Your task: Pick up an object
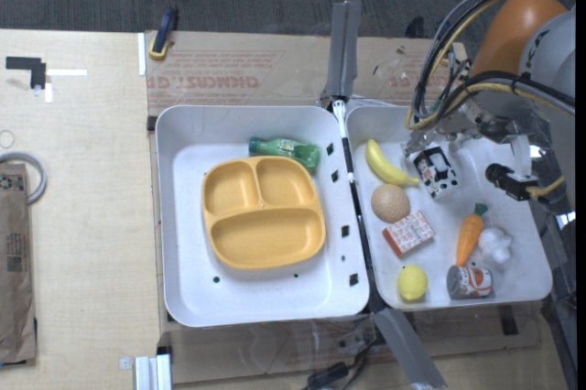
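Banana lies just left of gripper in right bin

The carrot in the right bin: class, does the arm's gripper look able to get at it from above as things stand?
Probably yes. The carrot lies uncovered with nothing stacked on it. The gripper hangs over the same bin, near the banana. A white lump and the can crowd its lower end, so space there looks tight.

Plate, bottle behind, left bin; banana, perhaps egg, right bin.
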### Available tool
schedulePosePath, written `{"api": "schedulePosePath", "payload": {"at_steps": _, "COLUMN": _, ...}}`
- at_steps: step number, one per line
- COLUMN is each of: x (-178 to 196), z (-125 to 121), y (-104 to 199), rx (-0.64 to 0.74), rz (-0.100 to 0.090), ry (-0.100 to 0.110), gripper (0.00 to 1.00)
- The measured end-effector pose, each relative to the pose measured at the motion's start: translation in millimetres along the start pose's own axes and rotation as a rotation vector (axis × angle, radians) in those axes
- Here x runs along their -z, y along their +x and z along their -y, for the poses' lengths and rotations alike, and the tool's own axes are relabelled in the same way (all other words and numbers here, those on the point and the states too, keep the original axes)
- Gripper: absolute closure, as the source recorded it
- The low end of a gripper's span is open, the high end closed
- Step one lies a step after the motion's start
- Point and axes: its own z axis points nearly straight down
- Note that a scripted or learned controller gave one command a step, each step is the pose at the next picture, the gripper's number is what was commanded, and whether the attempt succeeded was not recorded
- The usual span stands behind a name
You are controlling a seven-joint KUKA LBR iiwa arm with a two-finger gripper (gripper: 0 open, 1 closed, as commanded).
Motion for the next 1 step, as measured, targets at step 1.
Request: {"api": "schedulePosePath", "payload": {"at_steps": 1, "x": 17.5, "z": 20.3, "y": 13.7, "rx": 0.391, "rz": -0.001, "ry": 0.000, "gripper": 0.00}}
